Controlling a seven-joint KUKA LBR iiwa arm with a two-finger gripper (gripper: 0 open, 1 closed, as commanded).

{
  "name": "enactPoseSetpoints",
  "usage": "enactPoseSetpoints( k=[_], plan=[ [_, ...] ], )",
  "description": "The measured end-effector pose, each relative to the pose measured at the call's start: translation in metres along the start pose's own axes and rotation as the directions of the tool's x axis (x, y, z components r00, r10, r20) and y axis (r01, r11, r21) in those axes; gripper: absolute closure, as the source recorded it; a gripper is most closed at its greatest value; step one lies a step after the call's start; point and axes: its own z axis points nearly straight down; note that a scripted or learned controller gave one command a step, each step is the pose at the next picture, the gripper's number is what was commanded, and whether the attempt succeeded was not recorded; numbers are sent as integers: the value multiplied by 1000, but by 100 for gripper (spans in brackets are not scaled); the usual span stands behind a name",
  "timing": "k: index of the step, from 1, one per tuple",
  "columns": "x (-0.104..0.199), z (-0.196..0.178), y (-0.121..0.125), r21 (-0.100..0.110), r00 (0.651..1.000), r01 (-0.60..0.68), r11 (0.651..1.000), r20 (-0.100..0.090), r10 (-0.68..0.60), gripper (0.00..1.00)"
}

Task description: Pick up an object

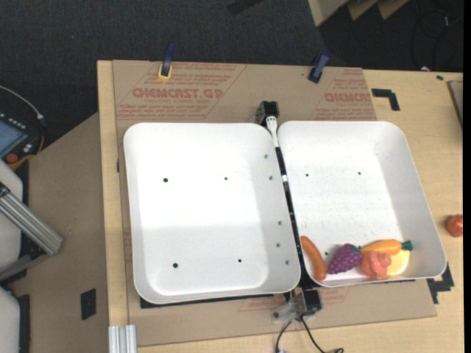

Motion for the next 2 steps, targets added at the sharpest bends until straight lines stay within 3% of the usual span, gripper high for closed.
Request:
enactPoseSetpoints(
  k=[1,2],
  plan=[
    [-28,181,-6,38,1000,-5,999,-13,5,0],
    [-6,-1,12,0,1000,3,1000,0,-3,0]
  ],
)
